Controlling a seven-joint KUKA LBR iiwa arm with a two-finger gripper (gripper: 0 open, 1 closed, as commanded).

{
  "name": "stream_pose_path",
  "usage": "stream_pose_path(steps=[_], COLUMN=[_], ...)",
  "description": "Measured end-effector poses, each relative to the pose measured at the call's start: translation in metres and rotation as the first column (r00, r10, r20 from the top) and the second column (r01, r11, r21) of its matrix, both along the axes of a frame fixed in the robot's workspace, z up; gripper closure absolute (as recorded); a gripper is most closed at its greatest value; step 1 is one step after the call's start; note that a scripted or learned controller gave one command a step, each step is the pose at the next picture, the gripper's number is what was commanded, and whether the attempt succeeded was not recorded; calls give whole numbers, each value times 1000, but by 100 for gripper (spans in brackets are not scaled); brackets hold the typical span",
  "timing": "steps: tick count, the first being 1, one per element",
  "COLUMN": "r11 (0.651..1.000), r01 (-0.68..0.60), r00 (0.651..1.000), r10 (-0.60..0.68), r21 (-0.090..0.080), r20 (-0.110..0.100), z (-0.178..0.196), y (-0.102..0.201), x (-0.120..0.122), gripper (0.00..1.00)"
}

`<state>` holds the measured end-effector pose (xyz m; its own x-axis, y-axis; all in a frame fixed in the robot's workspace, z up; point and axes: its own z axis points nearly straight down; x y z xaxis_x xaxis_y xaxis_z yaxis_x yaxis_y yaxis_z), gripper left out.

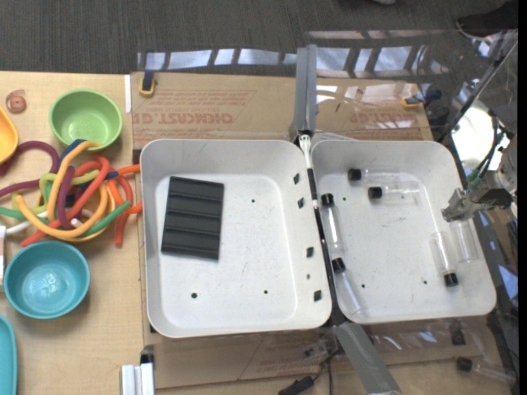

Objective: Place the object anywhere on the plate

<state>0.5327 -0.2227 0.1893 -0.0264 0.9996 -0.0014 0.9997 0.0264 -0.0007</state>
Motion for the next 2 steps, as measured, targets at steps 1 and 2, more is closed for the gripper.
stream_pose_path(steps=[1,2], r11=[987,993], r01=[-160,-121], r00=[987,993], r10=[160,121], r21=[3,0], r20=[-2,1], z=[-40,10], y=[1,0], x=[-56,-55], gripper=[100,100])
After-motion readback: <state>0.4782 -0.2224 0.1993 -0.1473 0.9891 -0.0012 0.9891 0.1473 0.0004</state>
